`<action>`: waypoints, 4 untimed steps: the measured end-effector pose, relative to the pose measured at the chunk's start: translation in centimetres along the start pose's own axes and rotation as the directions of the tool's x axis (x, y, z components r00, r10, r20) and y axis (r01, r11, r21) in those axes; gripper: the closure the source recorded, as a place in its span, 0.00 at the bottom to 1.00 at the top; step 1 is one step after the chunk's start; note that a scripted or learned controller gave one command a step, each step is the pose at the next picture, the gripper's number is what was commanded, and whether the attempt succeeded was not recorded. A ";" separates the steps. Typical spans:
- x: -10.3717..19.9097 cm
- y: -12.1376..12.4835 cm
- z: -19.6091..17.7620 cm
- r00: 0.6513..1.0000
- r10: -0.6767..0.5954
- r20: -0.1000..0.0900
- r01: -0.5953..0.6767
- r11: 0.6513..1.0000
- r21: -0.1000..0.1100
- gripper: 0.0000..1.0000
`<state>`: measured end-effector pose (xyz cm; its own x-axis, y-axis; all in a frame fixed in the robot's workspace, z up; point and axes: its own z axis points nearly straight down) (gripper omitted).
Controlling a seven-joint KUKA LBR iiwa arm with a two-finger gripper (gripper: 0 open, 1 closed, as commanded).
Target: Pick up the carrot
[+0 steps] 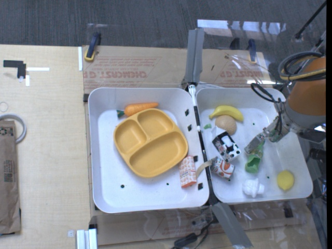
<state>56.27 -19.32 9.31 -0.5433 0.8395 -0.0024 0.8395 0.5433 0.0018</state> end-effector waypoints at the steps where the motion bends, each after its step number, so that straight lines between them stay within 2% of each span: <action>1: -6.8 7.0 0.0 0.981 0.195 -0.008 -0.195 0.981 0.007 0.00; 2: -7.7 6.6 -7.3 0.994 0.112 0.003 -0.112 0.994 -0.001 0.00; 3: -7.7 6.6 -7.3 0.994 0.112 0.002 -0.112 0.994 0.000 0.00; 4: 4.0 4.5 -5.5 0.938 -0.346 -0.002 0.346 0.938 0.000 0.00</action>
<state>57.89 -13.50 14.80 -0.8003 0.5996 -0.0012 0.5996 0.8003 0.0009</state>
